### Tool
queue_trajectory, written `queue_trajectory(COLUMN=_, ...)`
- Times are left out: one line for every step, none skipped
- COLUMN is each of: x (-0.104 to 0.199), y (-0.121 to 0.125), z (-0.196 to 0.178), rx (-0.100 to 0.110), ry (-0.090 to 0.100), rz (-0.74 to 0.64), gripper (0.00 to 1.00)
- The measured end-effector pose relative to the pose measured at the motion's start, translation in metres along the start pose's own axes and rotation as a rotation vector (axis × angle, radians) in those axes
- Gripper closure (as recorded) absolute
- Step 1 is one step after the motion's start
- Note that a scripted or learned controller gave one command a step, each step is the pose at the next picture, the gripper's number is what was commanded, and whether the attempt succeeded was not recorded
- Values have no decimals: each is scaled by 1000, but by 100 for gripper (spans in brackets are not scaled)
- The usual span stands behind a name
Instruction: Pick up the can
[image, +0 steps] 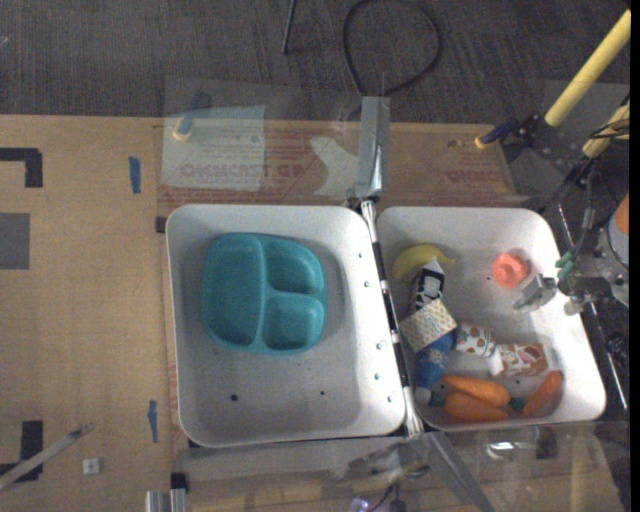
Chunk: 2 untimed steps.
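Over the right bin's (580, 300) far edge, claw (540, 292) hangs apart from the can (428, 322); spread or pressed, cannot tell.

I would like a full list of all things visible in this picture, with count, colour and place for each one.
bins: 2, white, side by side on the bench
plate: 1, teal, divided, in left bin
banana: 1, yellow, right bin, near its left wall
small cup: 1, orange-pink, right bin, far side
can: 1, patterned pale, right bin, left part
cartons: several, white and printed, right bin, middle
carrots: about 3, orange, right bin, near edge
gripper: 1, grey, over the right bin's right edge
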<state>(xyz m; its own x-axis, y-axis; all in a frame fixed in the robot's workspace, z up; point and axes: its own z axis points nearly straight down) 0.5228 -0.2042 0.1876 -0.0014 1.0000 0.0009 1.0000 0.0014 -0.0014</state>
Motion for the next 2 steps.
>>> queue_trajectory(x=73, y=15, z=82, rx=-3, ry=-2, rz=12, gripper=0)
queue_trajectory(x=75, y=-15, z=98, rx=-16, ry=-3, rz=85, gripper=0)
